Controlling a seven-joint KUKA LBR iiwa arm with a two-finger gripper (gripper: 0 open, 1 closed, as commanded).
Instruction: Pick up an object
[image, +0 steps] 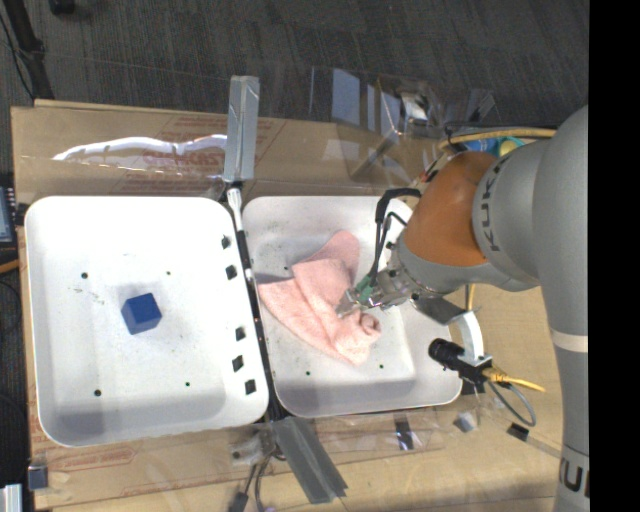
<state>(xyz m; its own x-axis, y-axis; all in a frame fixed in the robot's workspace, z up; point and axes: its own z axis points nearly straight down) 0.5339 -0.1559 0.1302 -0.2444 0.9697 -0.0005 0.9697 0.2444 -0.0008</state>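
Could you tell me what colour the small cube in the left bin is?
The cube is blue, as the camera view shows.

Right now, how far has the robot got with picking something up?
Done: the arm has reached into the right-hand white bin, and its claw sits down on the crumpled pink cloth. In hand: nothing lifted; the cloth lies on the bin floor. Left: grip and raise it. The small blue cube sits in the left bin.

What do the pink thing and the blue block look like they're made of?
The pink cloth looks like soft matte fabric: it lies crumpled in folds. The blue block looks rigid with flat faces and sharp edges, possibly foam, plastic or painted wood.
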